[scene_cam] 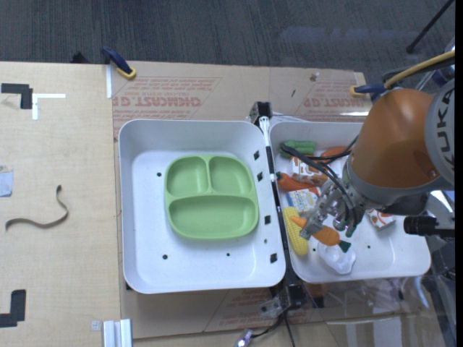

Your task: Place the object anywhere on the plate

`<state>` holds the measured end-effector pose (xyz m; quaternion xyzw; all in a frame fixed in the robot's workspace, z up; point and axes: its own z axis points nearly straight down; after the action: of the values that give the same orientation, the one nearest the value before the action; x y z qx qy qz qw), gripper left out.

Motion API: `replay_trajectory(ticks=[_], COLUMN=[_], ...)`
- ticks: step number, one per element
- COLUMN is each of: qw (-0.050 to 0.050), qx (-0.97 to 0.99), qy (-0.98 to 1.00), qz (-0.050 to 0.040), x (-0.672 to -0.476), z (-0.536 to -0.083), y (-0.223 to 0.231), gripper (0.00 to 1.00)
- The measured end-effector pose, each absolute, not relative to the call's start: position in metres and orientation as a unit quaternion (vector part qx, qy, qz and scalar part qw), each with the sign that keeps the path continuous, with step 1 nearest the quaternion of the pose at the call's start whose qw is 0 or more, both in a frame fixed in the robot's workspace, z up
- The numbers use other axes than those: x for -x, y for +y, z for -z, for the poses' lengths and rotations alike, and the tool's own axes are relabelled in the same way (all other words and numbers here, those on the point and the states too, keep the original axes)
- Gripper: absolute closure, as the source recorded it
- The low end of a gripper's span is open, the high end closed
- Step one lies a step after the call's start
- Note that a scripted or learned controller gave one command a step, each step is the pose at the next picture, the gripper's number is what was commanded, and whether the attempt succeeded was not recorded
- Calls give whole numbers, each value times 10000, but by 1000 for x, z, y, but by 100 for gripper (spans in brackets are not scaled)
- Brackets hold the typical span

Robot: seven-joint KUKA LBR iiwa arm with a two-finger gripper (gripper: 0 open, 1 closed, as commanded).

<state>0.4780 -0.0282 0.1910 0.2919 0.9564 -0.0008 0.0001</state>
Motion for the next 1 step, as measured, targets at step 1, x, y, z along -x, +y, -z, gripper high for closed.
replay_trajectory(ticks=[1], qw=[20], qx=[-1892], qy=[9819], qz=[0], x=[-479], z=[-301], y=[43], gripper=[100])
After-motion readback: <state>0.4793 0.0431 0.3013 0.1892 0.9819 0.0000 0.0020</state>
